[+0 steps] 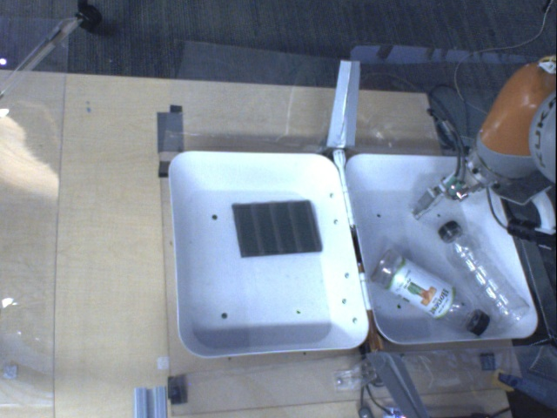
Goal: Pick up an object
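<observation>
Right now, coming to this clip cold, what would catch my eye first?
Probably the arm's orange band at the right edge, with the gripper hanging over the back of the right bin. Next, the dark ribbed rectangular pad lying alone in the middle of the left bin. Then the right bin's clutter: a small green-and-orange labelled bottle and a clear plastic bottle lying on their sides near the front.

Robotics lab or test cell. Evidence: pale wooden counter (96, 259) carrying two shallow white bins (261, 342) fixed side by side with metal brackets; industrial arm (513, 120) entering at 3 o'clock; loose cables (452, 116) at 2 o'clock; dark carpet (261, 11) at 12 o'clock.
</observation>
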Robot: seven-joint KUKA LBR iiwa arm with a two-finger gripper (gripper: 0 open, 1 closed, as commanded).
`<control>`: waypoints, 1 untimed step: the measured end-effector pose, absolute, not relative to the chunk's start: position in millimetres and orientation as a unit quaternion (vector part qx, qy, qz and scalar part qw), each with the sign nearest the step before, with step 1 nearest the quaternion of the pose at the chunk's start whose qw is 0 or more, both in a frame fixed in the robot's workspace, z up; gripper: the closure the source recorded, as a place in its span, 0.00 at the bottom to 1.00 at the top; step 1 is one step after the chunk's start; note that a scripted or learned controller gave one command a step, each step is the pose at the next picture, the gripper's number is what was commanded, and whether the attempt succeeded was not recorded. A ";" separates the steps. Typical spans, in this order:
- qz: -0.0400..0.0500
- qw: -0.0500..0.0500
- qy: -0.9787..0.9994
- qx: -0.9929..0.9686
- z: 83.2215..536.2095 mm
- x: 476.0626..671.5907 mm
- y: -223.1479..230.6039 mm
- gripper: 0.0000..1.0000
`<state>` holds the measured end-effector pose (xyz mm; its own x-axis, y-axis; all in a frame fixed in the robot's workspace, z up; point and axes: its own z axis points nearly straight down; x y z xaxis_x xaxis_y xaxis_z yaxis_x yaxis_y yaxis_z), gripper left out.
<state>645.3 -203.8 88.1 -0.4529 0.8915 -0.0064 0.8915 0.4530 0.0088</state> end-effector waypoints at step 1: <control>0.002 0.005 0.864 0.504 89.3 590.7 -198.1 0.00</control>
<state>590.7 -198.1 89.3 -0.4927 0.8701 -0.0068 0.8701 0.4928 0.0089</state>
